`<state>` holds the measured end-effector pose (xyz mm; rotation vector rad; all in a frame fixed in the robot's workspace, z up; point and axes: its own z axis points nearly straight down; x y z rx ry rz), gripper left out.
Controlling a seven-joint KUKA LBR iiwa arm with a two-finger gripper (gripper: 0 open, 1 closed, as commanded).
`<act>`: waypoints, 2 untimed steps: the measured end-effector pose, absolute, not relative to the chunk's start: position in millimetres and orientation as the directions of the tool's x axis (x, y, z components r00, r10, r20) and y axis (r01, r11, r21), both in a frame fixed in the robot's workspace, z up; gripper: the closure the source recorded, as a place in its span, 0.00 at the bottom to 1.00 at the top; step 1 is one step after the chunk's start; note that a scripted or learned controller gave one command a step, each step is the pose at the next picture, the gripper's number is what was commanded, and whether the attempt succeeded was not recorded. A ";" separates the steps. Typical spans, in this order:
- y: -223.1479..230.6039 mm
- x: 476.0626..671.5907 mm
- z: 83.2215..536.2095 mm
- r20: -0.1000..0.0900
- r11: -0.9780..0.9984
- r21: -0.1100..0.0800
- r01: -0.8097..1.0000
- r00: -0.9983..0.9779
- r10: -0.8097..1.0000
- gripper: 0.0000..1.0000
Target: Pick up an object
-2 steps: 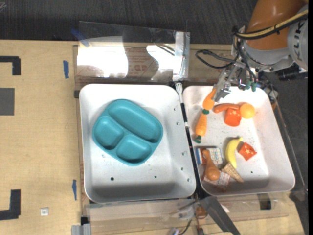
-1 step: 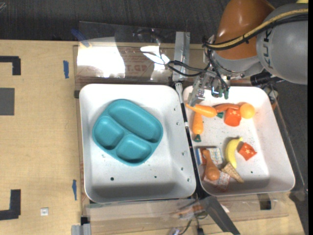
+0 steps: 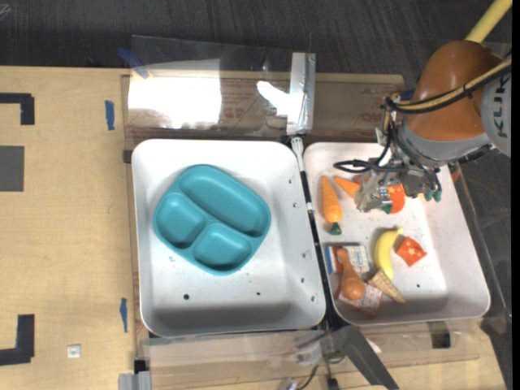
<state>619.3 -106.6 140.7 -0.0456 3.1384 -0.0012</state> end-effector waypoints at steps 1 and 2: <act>-79.9 669.9 190.3 -0.015 0.999 0.001 0.038 -0.999 0.038 1.00; -175.7 629.0 103.5 -0.003 0.947 -0.001 -0.321 -0.947 -0.321 1.00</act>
